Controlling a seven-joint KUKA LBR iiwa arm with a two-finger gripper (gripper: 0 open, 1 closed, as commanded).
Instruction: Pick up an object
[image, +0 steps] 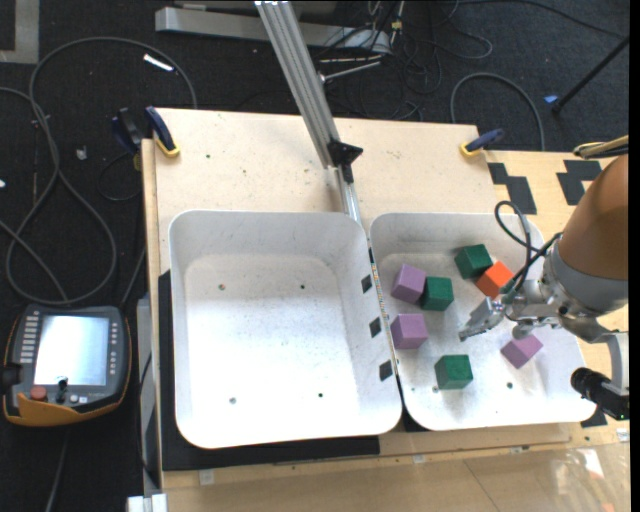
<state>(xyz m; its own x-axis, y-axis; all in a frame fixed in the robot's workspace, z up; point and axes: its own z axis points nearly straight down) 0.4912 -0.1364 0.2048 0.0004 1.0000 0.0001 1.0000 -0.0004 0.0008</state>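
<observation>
Grey metal and an orange band mark the arm (600, 240), which leans in from the right edge over the right bin (420, 415), its wrist bent down so the gripper (478, 322) hangs low above the bin floor, pointing left. Its dark fingers are small and blurred against the white plastic, so I cannot tell whether they are spread or closed, and no block sits visibly between them. Nearest the camera in that bin lies a green cube (454, 371), with a purple cube (521, 350) to its right, just below the wrist. A little farther back a second purple cube (409, 330) lies close to the bin's left wall, left of the gripper. Beyond it a third purple cube (408, 283) touches a second green cube (437, 293). Farthest back, a third green cube (473, 261) touches an orange cube (494, 279), whose right side is partly hidden by the arm's cabling. That makes three green, three purple and one orange. The left bin (190, 300) lies beside it, the two walls touching. The arm's upper part is cut off by the frame edge.
</observation>
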